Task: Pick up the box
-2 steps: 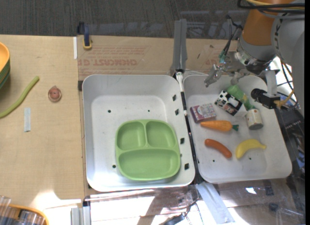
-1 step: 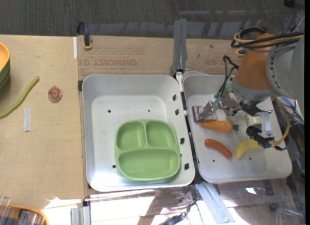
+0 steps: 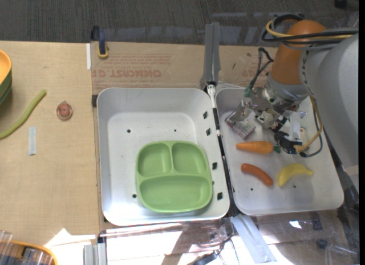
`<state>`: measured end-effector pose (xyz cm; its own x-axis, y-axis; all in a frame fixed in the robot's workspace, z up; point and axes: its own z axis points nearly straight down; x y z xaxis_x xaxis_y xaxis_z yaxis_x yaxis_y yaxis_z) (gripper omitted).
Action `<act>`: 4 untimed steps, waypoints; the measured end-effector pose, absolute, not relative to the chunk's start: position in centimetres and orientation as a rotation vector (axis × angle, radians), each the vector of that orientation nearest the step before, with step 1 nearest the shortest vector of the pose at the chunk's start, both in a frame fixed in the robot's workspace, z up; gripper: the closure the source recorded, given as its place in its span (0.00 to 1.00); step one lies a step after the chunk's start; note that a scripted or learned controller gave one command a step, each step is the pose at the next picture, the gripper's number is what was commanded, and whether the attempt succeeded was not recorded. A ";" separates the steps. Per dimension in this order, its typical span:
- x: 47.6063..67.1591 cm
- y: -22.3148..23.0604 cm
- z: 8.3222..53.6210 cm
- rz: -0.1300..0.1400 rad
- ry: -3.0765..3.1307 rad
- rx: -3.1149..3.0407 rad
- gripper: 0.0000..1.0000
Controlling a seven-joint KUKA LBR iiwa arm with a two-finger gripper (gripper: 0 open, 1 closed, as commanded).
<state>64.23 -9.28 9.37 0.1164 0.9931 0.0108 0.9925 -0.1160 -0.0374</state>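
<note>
Overhead, the camera view shows two shallow white bins side by side on the bench (image 3: 51, 190). The left bin (image 3: 114, 144) carries a green divided plate (image 3: 173, 176) set toward its near right part, with bare white floor along its far and left edges. The right bin (image 3: 319, 192) is more crowded: the box (image 3: 240, 123), a small pale carton lying tilted, sits in the far left corner, close to the wall shared with the left bin. Just nearer lies an orange carrot (image 3: 256, 147), then a red sausage (image 3: 257, 174) and a yellow banana (image 3: 293, 173), leaving open floor along the bin's near edge. The gripper (image 3: 246, 110) hangs at the far edge of the box, right over it, with the arm's orange band (image 3: 291, 53) above and cables trailing beside. How far the fingers are spread, and whether the box is between them, cannot be told from this angle. On the bench's left lie a green bean (image 3: 23, 117) and a small pink piece (image 3: 64, 110).
</note>
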 end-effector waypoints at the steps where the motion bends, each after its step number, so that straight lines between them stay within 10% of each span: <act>1: 65.1 -9.4 10.7 -0.007 -2.098 -2.341 1.00; 2: 65.1 -9.3 10.7 -0.007 -2.098 -2.341 0.00; 4: 66.2 -9.5 9.8 -0.008 -2.193 -2.259 0.00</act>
<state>66.17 -9.53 9.78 0.0296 0.9996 -0.0011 0.9995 -0.0296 0.0086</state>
